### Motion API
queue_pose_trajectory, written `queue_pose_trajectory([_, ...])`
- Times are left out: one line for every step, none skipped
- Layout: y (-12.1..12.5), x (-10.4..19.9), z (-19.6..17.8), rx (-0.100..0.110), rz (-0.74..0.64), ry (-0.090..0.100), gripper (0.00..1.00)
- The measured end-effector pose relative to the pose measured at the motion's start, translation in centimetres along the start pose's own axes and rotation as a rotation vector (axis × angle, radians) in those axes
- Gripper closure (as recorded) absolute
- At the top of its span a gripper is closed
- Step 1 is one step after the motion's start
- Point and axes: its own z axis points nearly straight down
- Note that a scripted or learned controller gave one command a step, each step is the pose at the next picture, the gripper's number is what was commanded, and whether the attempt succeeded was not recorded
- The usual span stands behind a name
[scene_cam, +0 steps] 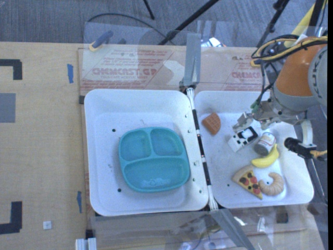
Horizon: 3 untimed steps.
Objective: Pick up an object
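Pincer [244, 135] low in the right bin [223, 189] beside the can [265, 142]; grip unreadable from here; nothing lifted yet.

Even, fairly bright light is falling from above across the bench [41, 139]; the two white bins are showing almost washed out, the left bin [99, 113] especially; shadows are staying soft and short, a faint one lying under the blue plate [154, 159]; glare is streaking the clear plastic sheet [135, 69] at the far side; the picture is looking slightly soft and grainy throughout; small things in the right bin [296, 189] are losing fine detail; the arm [299, 79] at the right is blurring a little.
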Motion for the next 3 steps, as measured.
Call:
queue_pose_trajectory([-4.8, 3.3, 1.6, -0.016, 0.046, -0.003, 0.0])
queue_pose_trajectory([-4.7, 3.0, 0.6, -0.021, 0.05, -0.006, 1.0])
queue_pose_trajectory([-8.0, 8.4, -9.3, 0.001, 0.12, 0.0, 1.0])
